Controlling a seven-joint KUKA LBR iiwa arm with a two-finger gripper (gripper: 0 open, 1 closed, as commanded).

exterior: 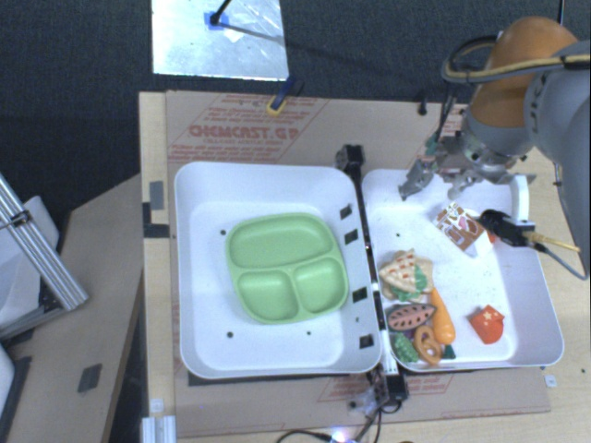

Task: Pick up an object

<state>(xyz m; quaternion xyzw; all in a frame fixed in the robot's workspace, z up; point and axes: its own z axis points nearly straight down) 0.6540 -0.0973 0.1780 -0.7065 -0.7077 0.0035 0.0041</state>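
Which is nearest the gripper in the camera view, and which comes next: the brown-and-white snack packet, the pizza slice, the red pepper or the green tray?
From the gripper, at the top of the right bin:
1. Snack packet, just below it to the right.
2. Pizza slice, further down by the divider.
3. Red pepper and green tray in the left bin: too close to call.

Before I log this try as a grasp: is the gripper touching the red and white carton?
Apart. The camera view shows bare white bin floor between the gripper and the carton, which lies flat in the right bin.
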